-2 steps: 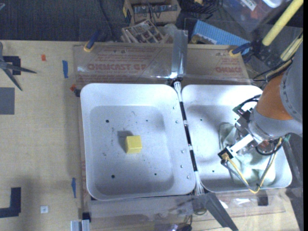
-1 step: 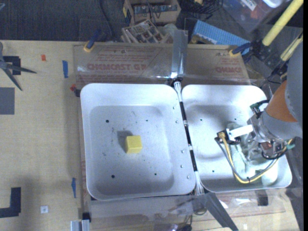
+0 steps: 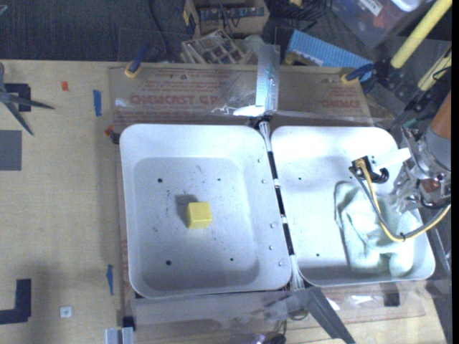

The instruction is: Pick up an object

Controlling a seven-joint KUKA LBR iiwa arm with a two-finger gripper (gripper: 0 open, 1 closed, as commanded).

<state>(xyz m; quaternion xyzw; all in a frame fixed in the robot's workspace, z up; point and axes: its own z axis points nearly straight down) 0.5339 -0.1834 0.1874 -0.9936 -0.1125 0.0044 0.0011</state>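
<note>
The grey arm's two-finger gripper is hanging over the right white bin, above a pale crumpled cloth; I cannot tell its state. The small yellow cube is lying in the left white bin. The approach step seems to be going on; next, it needs lowering onto one object.

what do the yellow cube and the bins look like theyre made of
Yellow cube: probably foam or soft plastic, matte with no glare, though the look leaves it open. Left bin and right bin: likely moulded white plastic, smooth, with rounded corners and a slight sheen.
</note>
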